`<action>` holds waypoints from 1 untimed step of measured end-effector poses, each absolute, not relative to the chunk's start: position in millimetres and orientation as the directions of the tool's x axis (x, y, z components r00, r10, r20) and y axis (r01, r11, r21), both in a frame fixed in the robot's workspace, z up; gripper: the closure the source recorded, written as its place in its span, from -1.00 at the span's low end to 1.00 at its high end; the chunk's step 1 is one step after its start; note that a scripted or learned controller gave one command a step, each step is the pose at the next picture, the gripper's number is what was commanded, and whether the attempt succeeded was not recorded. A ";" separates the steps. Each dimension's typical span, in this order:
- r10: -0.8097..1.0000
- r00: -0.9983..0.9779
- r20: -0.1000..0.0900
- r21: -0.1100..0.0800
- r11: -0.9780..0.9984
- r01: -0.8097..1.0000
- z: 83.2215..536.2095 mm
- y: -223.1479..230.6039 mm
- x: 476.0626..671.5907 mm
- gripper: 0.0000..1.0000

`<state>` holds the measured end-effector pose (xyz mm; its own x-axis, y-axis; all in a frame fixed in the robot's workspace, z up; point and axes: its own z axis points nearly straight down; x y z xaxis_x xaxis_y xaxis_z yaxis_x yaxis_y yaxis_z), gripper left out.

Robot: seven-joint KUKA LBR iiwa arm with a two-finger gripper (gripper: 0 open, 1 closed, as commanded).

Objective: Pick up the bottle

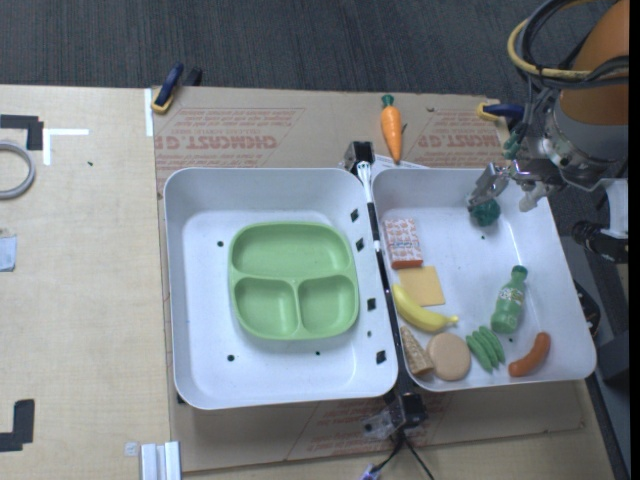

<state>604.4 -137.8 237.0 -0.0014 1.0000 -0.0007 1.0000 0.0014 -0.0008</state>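
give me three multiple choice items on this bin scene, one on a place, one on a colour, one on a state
1. Where does the bottle lie?
A. in the right bin
B. on the green tray
C. on the cardboard outside the bins

2. What colour is the divided tray?
A. red
B. light green
C. blue

3. How does the pincer stand to the bottle?
A. clamped on it
B. lifting it over the left bin
C. apart from it, near the right bin's far edge

Answers:
1 A, it rests on the right bin's white floor beside the green beans.
2 B, it is pale green all over.
3 C, bare floor separates them.
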 end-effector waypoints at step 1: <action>1.000 -0.003 -0.002 0.000 0.003 1.000 246.5 -138.1 604.8 1.00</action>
<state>604.8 -138.1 246.5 -0.0034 1.0000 -0.0019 1.0000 0.0034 -0.0001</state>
